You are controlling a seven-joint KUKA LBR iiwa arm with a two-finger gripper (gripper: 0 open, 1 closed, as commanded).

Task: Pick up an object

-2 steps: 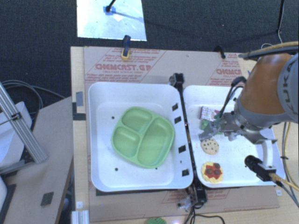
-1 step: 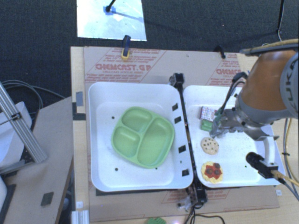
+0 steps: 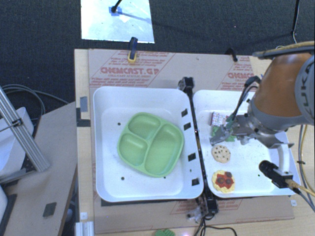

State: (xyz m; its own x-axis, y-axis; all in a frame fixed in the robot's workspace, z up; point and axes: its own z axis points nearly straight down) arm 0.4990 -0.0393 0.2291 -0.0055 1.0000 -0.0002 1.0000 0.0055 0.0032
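Note:
The right bin (image 3: 246,102) holds a chocolate-chip cookie (image 3: 221,154), a yellow disc with red topping (image 3: 224,180), a small pink-and-white striped packet (image 3: 217,118) and a small green item (image 3: 216,130). My gripper (image 3: 221,135) is low in this bin, right at the green item and just above the cookie. The grey wrist hides its tips and whatever lies under them. In the left bin (image 3: 106,132) lies a green divided plate (image 3: 150,144).
The orange and grey arm (image 3: 285,92) covers the right bin's right half. A black part of the arm (image 3: 274,173) hangs over the bin's front right corner. A raised divider with black clips (image 3: 191,132) separates the bins. A yellow clamp (image 3: 132,50) sits behind them.

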